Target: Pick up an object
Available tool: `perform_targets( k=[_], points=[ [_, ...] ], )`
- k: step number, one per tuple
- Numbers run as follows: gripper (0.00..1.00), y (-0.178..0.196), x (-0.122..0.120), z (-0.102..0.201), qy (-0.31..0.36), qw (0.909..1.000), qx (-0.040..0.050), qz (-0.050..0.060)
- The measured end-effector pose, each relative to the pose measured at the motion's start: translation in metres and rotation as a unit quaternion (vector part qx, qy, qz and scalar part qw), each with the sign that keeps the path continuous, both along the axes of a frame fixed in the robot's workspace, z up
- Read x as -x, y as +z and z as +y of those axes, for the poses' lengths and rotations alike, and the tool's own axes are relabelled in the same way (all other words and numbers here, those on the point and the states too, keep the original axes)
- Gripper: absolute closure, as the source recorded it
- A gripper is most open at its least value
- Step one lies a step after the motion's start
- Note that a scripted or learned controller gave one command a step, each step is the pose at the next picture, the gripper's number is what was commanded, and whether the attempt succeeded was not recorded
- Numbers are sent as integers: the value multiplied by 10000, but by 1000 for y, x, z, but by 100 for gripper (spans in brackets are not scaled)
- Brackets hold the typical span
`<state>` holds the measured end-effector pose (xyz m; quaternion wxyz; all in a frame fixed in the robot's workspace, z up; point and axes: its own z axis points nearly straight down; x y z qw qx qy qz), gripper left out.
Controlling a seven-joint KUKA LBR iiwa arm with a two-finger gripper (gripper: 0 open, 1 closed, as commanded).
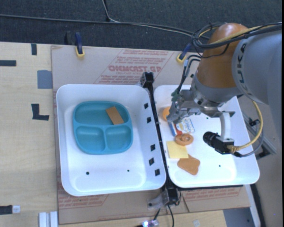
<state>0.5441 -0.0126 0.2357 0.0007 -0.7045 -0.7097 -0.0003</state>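
1. Candidate objects lie in the right bin [246, 174], along its left side: a small brown ring-shaped piece [183, 139], a pale yellow square slice [177, 150] touching it from below, and an orange-brown toast-shaped piece [189, 165] just below the slice, nearest the bin's front edge.
2. An orange item [166, 113] sits further back in the right bin, partly hidden by the tool; its kind is unclear.
3. A small white item with blue and red markings [185, 126] lies just behind the ring piece, under the tool.
4. Gripper [176, 115] hangs over the back-left part of the right bin, just above the orange item and the marked white item. Cannot tell whether the claw is spread or closed; nothing is visibly held.
5. The arm's wrist with its orange band [222, 56] stands above the right bin's back half.
6. Left of the right bin, touching it, is the left bin [66, 141]. It holds a blue divided plate [103, 127], with a tan rectangular piece [115, 115] in the plate's upper compartment.
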Motion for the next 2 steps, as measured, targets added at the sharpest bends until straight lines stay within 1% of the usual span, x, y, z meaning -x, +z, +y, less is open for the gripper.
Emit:
perform_targets(
  k=[1, 2],
  points=[
    [100, -14, -6, 50, -11, 10000, 9, 12],
    [100, -5, -20, 107, 0, 10000, -1, -1]
  ],
)
